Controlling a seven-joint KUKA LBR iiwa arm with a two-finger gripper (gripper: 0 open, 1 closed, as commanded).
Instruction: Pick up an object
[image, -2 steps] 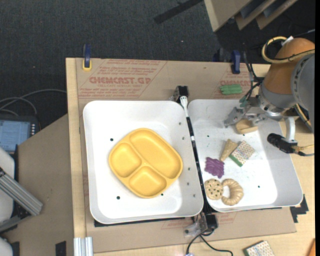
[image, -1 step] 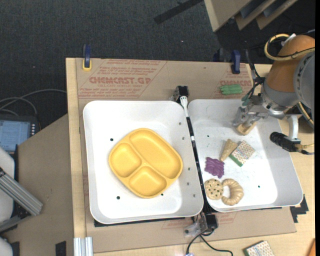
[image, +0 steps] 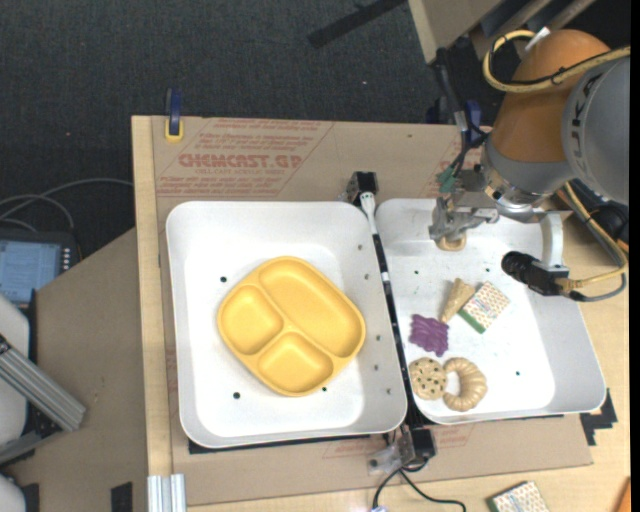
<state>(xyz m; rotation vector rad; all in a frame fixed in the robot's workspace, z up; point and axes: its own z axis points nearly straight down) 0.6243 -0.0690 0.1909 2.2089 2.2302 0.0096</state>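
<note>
Gripper (image: 452, 232) low over far end of right bin (image: 570, 390), fingers on either side of a small tan round piece (image: 454, 241); can't tell if clenched on it. Nearer in that bin: cone (image: 457, 297), green-edged packet (image: 485, 306), purple piece (image: 429, 332), cookie (image: 427, 378), croissant (image: 465, 384). Left bin (image: 190, 300) holds yellow divided plate (image: 289, 324).

bins: 2 white, side by side | left bin (image: 200, 330): 1 yellow divided plate (image: 290, 324) | right bin (image: 560, 370): 5 small items – 1 cone (image: 457, 296), 1 green-edged block (image: 484, 306), 1 purple piece (image: 429, 332), 1 cookie (image: 427, 377), 1 pretzel (image: 465, 383)
</note>
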